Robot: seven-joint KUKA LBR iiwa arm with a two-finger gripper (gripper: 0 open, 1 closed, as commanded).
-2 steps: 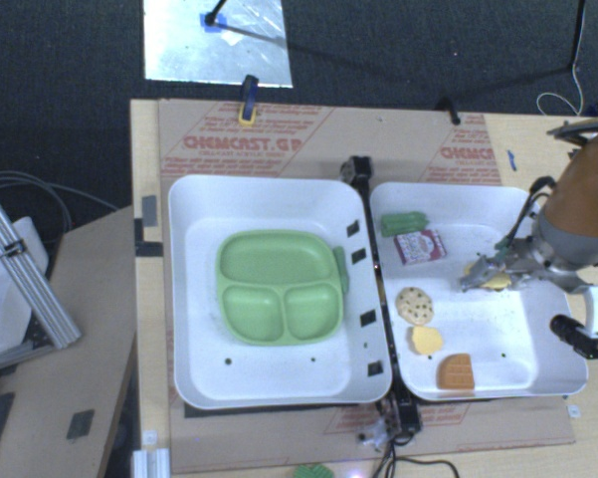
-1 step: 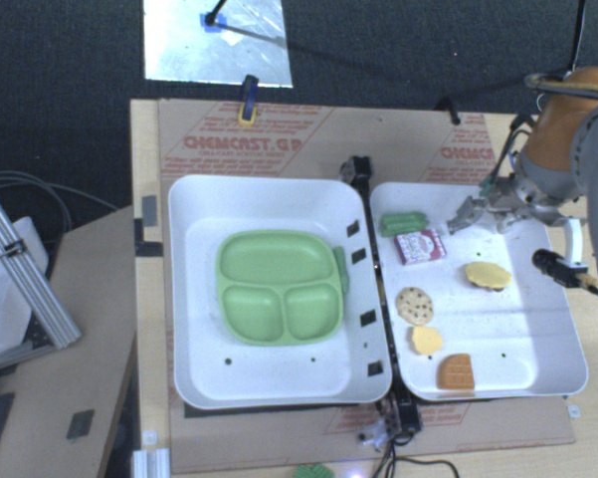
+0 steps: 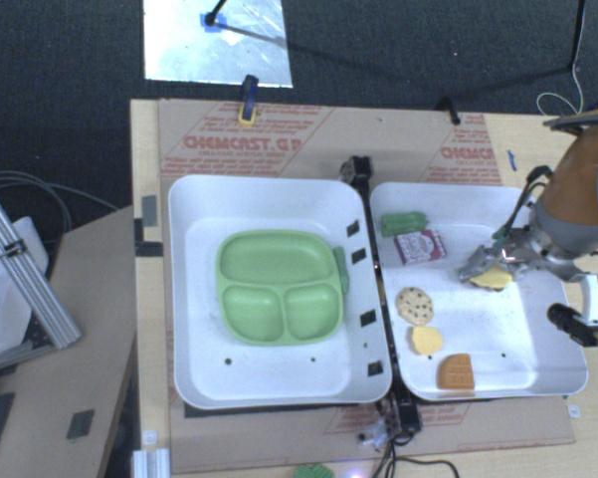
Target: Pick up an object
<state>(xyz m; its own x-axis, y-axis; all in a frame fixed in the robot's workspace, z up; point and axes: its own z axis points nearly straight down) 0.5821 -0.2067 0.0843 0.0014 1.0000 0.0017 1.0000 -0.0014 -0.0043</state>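
Note:
The right bin (image 3: 552, 366) holds several small food items. A green block (image 3: 404, 223) and a red-and-white packet (image 3: 419, 246) lie near its back left. Farther forward are a chocolate-chip cookie (image 3: 414, 306), a small yellow round piece (image 3: 427, 341) and an orange waffle-like square (image 3: 456, 371). A pale yellow piece (image 3: 494, 281) lies at the bin's middle right. My gripper (image 3: 486, 264) is low in the bin, right on top of that yellow piece and touching or nearly touching it. The grey arm with its orange band (image 3: 582, 182) comes in from the right.
The left bin (image 3: 189, 267) carries a green divided plate (image 3: 279, 287). A black divider with clips (image 3: 368, 297) runs between the bins. Bare white floor shows in the right bin's front right, near a black bracket (image 3: 575, 324) on the arm.

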